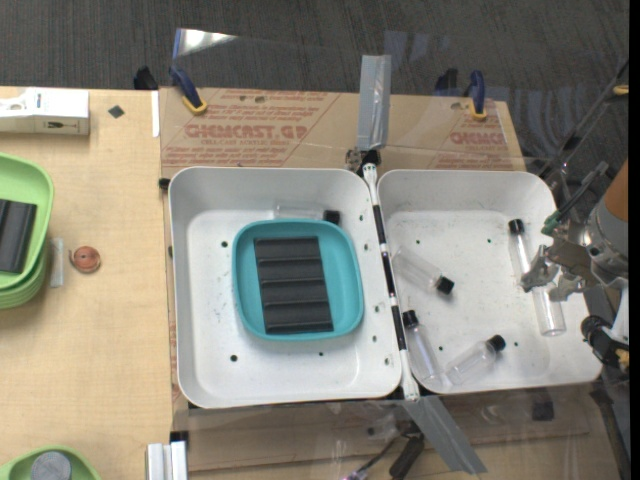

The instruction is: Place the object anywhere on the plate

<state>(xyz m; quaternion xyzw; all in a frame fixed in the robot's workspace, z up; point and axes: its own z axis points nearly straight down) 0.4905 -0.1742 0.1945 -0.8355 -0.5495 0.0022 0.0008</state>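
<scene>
Dark grey carpet (pixel 300 18) frames a light wooden surface (pixel 90 368) on which a brown cardboard sheet (pixel 260 128) lies beneath two shallow white bins set side by side. Left bin (pixel 200 298): holds a teal square plate (pixel 345 268) with rounded corners, its centre filled by a black ribbed insert (pixel 292 286). Right bin (pixel 470 203): holds several clear plastic vials with black caps, lying on their sides and apart from one another. One vial (pixel 418 271) lies near the bin's left wall, cap toward the middle; a second (pixel 472 359) lies near the front, cap pointing up-right; a third (pixel 416 348) lies along the front-left wall; a fourth (pixel 521 246) lies toward the right side with its cap at the far end.

Claw (pixel 545 280): enters over the right edge of the right bin, at the end of the grey arm (pixel 605 258). A further clear vial (pixel 549 311) lies just below the claw, close beside its tips; whether it touches them cannot be told. How wide the claw stands cannot be told from this angle. All vials lie in the right bin, well apart from the plate.

Left margin of the surface: a stack of green trays (pixel 25 238), a small orange disc (pixel 86 259) and a white box (pixel 45 113).
</scene>
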